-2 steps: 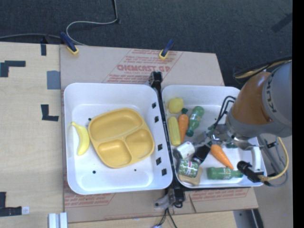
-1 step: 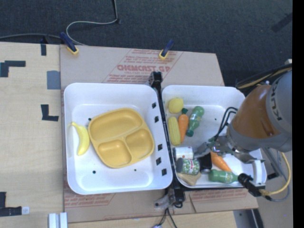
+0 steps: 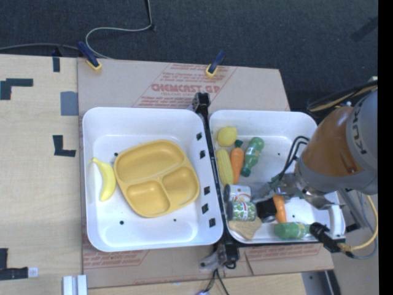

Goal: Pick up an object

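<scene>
Candidate objects are lying in the right bin (image 3: pixel 305 123): an orange carrot (image 3: pixel 280 208) directly beneath the hand (image 3: pixel 270 209), a green bottle (image 3: pixel 251 155), a corn cob (image 3: pixel 224 166). The hand is hovering low; its state cannot be told.

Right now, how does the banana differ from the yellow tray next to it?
The banana is slim and curved; the yellow tray is broad, with three compartments. The banana lies on the left bin's floor by its left wall, while the tray fills the bin's middle. Both are yellow and share that bin.
</scene>
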Controlling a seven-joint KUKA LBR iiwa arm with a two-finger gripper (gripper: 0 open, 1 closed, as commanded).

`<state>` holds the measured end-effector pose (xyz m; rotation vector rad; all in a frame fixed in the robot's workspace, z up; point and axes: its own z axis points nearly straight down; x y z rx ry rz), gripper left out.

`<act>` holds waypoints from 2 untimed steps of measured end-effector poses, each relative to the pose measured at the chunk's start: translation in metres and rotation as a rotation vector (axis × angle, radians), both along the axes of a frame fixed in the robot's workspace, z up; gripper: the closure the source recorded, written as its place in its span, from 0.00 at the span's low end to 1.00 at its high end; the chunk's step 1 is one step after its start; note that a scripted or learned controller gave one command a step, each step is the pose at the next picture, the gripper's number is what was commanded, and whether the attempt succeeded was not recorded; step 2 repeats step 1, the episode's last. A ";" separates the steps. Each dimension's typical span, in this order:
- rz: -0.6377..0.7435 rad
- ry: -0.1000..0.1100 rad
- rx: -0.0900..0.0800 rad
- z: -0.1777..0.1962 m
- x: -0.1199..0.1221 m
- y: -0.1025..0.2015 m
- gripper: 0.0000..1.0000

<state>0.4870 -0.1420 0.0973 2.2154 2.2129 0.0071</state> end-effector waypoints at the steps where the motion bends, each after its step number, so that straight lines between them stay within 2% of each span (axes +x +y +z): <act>1: 0.003 0.011 0.005 0.087 0.021 0.069 1.00; 2: 0.003 0.011 0.005 0.087 0.021 0.069 1.00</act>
